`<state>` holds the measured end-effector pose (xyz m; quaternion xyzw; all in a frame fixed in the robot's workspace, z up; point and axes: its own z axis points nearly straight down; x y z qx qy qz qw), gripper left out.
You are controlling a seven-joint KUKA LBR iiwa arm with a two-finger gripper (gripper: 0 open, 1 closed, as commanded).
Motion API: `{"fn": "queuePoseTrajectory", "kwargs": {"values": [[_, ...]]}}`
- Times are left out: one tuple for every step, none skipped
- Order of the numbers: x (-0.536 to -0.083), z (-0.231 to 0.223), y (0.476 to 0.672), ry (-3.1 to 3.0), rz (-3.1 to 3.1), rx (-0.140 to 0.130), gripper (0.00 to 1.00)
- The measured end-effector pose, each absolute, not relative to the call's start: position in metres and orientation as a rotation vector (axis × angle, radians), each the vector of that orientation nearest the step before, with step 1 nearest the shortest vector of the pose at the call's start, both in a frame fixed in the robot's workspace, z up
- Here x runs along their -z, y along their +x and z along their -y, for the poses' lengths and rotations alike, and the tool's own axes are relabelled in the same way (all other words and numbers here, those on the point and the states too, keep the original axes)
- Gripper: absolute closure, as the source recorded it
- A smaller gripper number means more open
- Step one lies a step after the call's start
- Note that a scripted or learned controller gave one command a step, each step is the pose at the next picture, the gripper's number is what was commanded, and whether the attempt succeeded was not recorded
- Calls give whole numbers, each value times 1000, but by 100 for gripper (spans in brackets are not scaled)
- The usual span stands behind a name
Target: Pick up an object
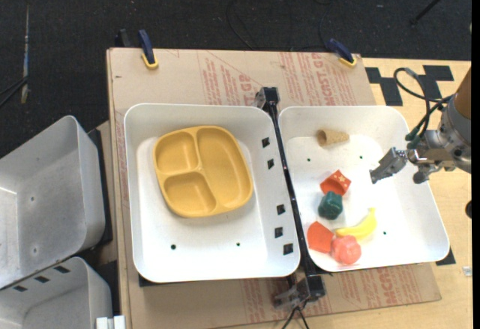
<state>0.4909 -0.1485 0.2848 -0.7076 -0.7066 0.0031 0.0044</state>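
Pincer [390,167] over right bin [427,204], nothing gripped

A yellow divided plate [202,170] is seen in the left bin [142,245]. In the right bin [427,234] are gathered a banana [360,227], red blocks (two, apart) and a green piece [331,204]; the gripper [395,164] is held above the bin's right side.
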Motion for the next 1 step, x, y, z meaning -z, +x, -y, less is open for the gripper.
{"fn": "queuePoseTrajectory", "kwargs": {"values": [[-290, 148, 493, -2220, 2223, -1, 0]]}}
